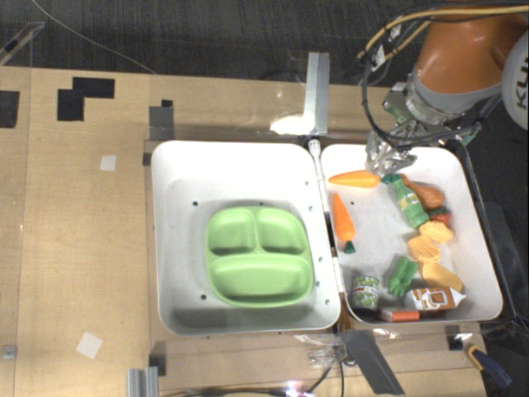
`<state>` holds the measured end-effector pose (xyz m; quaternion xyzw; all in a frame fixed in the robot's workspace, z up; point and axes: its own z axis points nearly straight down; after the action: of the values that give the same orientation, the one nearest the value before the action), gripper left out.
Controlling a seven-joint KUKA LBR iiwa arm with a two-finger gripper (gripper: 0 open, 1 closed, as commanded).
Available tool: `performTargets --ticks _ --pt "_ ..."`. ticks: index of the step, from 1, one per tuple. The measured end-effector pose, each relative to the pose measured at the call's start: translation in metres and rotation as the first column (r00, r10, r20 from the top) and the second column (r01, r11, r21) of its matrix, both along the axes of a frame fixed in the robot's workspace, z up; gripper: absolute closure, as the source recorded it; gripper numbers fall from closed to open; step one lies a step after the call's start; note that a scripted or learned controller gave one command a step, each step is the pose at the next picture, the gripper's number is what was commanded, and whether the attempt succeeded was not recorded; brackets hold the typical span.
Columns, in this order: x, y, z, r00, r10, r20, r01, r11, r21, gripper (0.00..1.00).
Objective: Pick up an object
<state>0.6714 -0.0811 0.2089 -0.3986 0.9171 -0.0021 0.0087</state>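
The right bin (475,222) holds toy food. An orange carrot (354,179) lies at its top left, and a second carrot (342,220) lies along the left wall. A green bottle (407,203) sits near the top middle beside a brown-red piece (427,195). Lower down are yellow chips (433,240), a green pepper-like piece (402,275), a small can (364,291) and a brown carton (436,299). My gripper (385,163) hangs over the bin's top edge, just right of the upper carrot and above the green bottle.
The left bin (178,222) holds a green divided plate (259,255). A metal post (316,93) stands behind the seam between the bins. Cables (388,35) loop off the arm's orange band (463,44) at top right. Wooden bench spreads to the left.
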Motion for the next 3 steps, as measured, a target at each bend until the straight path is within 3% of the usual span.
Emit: performTargets --ticks 1,2,3 --pt "0.002 -0.001 0.012 1.000 -0.004 0.008 0.004 1.000 0.002 1.00" --pt "-0.001 0.056 0.026 0.997 -0.079 -0.006 0.079 0.997 0.002 1.00" --pt "0.002 0.056 0.040 0.997 -0.079 0.006 0.079 0.997 0.005 1.00"
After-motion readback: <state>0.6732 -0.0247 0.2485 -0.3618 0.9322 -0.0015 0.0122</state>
